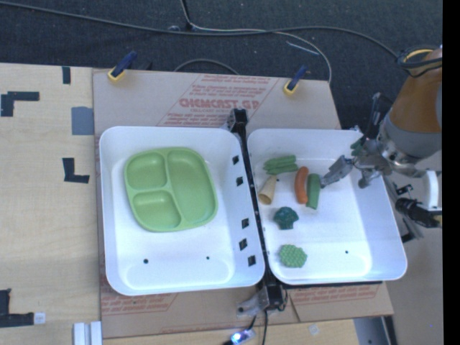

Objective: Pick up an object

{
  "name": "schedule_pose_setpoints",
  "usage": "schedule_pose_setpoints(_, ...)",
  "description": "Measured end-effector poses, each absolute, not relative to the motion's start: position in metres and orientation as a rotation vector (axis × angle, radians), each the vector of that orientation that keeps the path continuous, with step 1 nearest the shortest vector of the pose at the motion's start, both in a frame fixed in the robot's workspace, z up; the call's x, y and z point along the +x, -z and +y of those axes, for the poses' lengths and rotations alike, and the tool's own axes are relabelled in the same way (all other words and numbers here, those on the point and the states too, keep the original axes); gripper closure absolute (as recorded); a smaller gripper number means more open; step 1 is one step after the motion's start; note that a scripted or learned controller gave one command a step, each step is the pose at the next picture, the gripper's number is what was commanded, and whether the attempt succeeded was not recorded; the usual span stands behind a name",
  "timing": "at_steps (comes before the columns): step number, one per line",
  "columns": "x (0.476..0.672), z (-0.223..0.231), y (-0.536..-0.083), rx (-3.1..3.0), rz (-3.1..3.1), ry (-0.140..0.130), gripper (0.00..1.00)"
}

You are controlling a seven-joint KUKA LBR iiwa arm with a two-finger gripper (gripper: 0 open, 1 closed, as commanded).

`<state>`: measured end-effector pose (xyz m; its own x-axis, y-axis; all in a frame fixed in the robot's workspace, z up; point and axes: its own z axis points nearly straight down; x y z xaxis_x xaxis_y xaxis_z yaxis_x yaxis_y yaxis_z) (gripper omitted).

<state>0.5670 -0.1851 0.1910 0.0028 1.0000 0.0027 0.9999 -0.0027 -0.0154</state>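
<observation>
The tool [350, 169] hangs with fingers spread and nothing between them; the green pickle [313, 191] lies just beyond its left fingertip, so centre over it before closing.

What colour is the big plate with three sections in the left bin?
The divided plate is light green, seen clearly in the camera view, lying in the white left bin.

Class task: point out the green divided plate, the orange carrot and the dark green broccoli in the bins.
green divided plate [171, 190]: camera view, centre ridge.
orange carrot [301, 184]: camera view, mid-body.
dark green broccoli [286, 217]: camera view, its head.
</observation>
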Motion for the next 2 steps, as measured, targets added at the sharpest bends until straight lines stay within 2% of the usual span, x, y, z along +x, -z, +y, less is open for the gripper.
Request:
schedule_pose_setpoints(1,0.57,-0.185,-0.199,-2.219,-2.222,-0.002,0.0)
schedule_pose_setpoints(2,0.568,-0.192,-0.137,-2.217,-2.218,-0.008,0.0)
